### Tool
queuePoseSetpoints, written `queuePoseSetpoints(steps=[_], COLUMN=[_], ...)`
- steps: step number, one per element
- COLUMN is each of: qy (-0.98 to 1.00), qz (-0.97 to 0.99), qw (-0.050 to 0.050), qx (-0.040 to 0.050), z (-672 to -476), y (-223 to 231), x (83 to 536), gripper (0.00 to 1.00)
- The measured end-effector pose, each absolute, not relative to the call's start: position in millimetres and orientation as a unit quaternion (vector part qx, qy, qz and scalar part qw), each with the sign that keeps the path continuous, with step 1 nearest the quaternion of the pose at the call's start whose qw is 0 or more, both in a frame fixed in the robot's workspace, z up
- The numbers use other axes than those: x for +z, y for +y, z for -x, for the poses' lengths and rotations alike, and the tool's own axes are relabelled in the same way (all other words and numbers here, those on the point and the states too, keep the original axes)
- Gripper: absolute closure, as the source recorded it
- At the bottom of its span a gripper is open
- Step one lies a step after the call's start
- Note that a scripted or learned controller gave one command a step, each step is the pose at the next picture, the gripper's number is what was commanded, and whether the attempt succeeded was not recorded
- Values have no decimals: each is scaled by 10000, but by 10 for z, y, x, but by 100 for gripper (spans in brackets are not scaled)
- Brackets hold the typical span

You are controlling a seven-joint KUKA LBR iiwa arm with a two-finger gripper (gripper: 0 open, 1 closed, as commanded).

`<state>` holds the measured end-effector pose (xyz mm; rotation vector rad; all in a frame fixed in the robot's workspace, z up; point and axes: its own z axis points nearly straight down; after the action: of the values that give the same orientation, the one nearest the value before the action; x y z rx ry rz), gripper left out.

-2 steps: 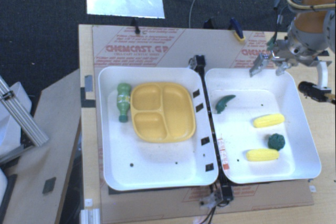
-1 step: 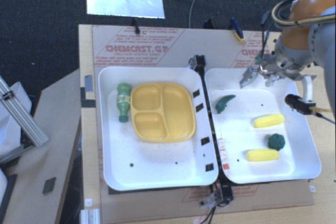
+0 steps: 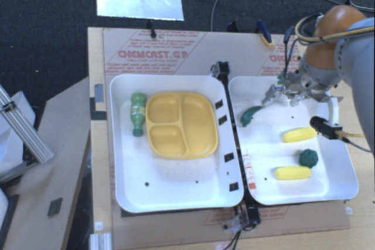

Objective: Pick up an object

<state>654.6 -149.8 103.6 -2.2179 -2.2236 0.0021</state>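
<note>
Two white bins sit side by side. I cannot tell how the gripper [image 3: 285, 92] is set as it hangs over the right bin [image 3: 343, 184], near its back. That bin has two corn cobs [image 3: 299, 135] [image 3: 293, 173], a dark green lump [image 3: 308, 157] and a green pepper [image 3: 251, 115]. A yellow tray [image 3: 180, 125] and a green bottle [image 3: 137, 113] lie in the left bin [image 3: 126, 184].

Tray [image 3: 181, 126], bottle [image 3: 137, 114] in left bin [image 3: 126, 184]; corn cobs [image 3: 300, 135], perhaps broccoli [image 3: 309, 157], right bin [image 3: 345, 184].
</note>
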Motion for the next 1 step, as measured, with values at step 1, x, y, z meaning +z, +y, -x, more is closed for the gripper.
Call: queuePoseSetpoints(steps=[1], qy=[-7084], qz=[7058], qw=[-45], qx=[-18], z=[-6575], y=[-1509], x=[882], gripper=[0])
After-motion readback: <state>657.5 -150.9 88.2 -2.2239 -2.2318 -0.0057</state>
